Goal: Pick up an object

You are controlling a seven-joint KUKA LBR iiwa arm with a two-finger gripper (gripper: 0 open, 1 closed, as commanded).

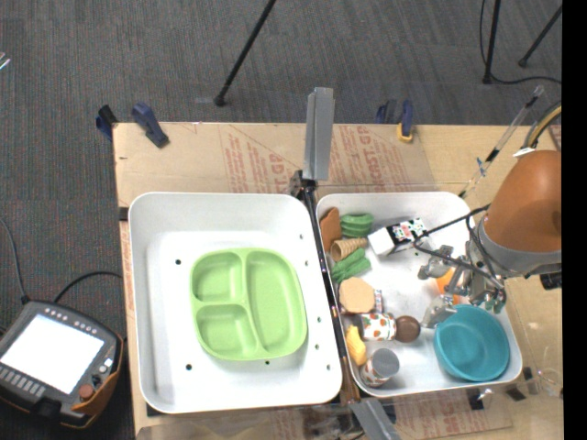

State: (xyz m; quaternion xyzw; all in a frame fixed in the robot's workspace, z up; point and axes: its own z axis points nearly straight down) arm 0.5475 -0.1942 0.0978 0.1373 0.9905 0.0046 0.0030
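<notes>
Nearest the camera in the right bin (514,367) lie a grey cup (383,365) and a yellow piece (356,345), with a blue bowl (471,342) filling the near right corner. Just behind them sit a patterned cup (376,326) touching a brown ball (406,328), then a tan disc (358,294). The gripper (463,291) hangs just beyond the bowl's far rim, beside a small orange thing (445,282). Whether it is spread or closed cannot be told, and nothing can be seen held in it. That orange thing or the bowl rim looks like the likeliest target, both being close under the tool. For a clean pick, I would judge it best to centre over one item, come straight down and close before lifting. The bowl's wall may deflect a slanted approach. Farther back are green pieces (350,264), a cone (347,246), a white block (381,241) and a dark packet (406,230), crowded near the divider and harder to isolate. The left bin (147,246) holds a green tray (248,302). Both bins rest on the worktop (211,154).
</notes>
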